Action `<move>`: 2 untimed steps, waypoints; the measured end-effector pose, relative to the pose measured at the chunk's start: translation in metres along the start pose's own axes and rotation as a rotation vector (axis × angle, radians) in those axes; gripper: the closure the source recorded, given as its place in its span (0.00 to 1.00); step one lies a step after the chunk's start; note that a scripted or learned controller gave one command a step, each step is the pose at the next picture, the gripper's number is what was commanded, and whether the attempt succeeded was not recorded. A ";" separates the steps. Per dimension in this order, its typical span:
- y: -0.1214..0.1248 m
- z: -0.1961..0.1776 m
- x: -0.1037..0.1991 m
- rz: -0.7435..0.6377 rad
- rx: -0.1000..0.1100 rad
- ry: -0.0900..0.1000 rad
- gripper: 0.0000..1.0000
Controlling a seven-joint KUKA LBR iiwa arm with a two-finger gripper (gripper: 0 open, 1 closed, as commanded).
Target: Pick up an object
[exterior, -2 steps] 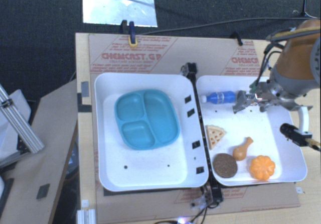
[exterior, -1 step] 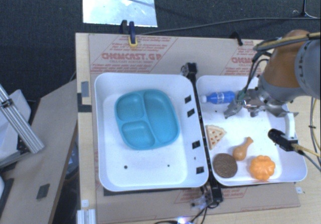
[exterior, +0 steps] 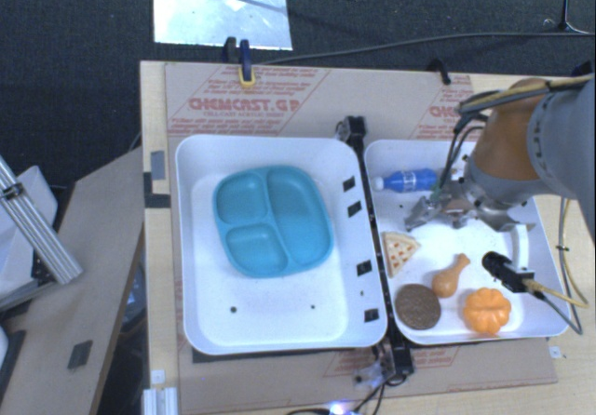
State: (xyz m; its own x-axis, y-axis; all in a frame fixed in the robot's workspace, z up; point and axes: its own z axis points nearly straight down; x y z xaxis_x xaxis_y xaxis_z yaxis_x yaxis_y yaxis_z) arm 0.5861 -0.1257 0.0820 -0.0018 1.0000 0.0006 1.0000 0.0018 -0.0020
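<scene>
- Two shallow white plastic bins sit side by side on the bench: the left bin [exterior: 200, 311] and the right bin [exterior: 391, 154].
- The grey arm with an orange band [exterior: 521, 139] reaches in from the right over the right bin.
- A teal three-compartment plastic plate [exterior: 273, 220] lies in the left bin.
- The two-finger gripper [exterior: 430, 208] hovers over the right bin's upper middle; its state cannot be told.
- An orange toy pumpkin [exterior: 487, 309] lies near the front right corner, well apart from the gripper.
- A clear water bottle with a blue label [exterior: 407, 180] lies just behind the gripper.
- A round brown cookie [exterior: 418, 306] lies at the front left.
- A pizza slice toy [exterior: 400, 251] lies just in front of the gripper.
- A tan toy chicken drumstick [exterior: 451, 274] lies between pizza and pumpkin.
</scene>
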 end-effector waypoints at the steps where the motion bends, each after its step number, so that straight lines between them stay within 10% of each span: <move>1: 0.001 -0.013 -0.001 0.000 -0.005 -0.001 1.00; 2: 0.004 -0.074 0.007 -0.003 -0.007 -0.001 1.00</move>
State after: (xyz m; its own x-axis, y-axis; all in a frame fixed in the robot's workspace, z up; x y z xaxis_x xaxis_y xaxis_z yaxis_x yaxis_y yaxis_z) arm 0.5899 -0.1186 0.1559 -0.0051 1.0000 -0.0007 1.0000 0.0051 0.0054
